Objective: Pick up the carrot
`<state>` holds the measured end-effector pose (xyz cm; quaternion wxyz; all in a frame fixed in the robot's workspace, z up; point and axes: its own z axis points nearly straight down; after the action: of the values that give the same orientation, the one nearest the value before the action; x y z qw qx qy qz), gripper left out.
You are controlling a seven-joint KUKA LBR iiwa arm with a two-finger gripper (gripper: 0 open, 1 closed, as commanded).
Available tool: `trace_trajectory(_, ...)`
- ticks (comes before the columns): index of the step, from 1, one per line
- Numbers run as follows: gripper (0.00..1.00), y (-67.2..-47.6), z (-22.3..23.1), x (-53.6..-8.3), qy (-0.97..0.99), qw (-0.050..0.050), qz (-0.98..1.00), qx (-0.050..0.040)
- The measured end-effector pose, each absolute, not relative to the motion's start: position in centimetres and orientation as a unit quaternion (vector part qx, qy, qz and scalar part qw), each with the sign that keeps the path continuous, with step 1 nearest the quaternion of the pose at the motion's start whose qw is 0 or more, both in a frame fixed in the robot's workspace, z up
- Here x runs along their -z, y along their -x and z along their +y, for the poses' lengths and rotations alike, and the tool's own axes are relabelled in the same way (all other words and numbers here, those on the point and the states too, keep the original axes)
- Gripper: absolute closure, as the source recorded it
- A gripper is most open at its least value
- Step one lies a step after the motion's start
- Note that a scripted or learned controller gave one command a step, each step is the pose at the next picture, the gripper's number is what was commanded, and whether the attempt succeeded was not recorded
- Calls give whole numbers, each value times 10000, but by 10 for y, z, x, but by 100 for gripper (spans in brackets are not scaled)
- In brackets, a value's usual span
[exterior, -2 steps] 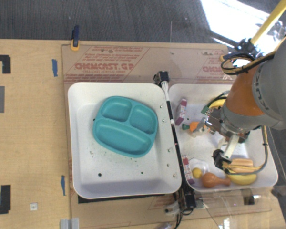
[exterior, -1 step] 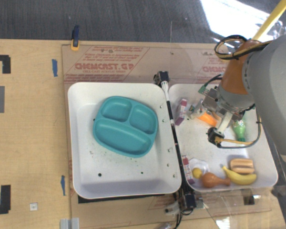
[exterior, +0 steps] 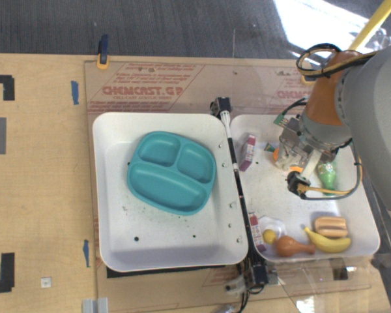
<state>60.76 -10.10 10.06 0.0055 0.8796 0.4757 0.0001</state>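
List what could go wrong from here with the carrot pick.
1. The gripper sits low in the right bin over a tight cluster: something orange by its tip, a green item right beside it. It may close on the wrong piece or both.
2. I cannot tell which orange bit is the carrot, so the aim may be off.
3. A yellow cable loops near the tip and might snag.

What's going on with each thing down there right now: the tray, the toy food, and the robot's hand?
Teal divided plate: flat in the left bin, compartments bare.
Hand: low in the right bin, near its far end.
Carrot: orange piece right at the hand; grip unclear.
Banana: lying flat near the front corner.
Hot dog: lying beside the banana.
Drumstick: lying at the front wall.
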Motion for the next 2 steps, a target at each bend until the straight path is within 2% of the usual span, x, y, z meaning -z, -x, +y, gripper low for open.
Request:
trace_trajectory(1, 100, -571, -40, -188, -8962, -1, 4435, -37)
trace_trajectory(2, 0, -568, -43, -184, -8971, -9, 4418, 13)
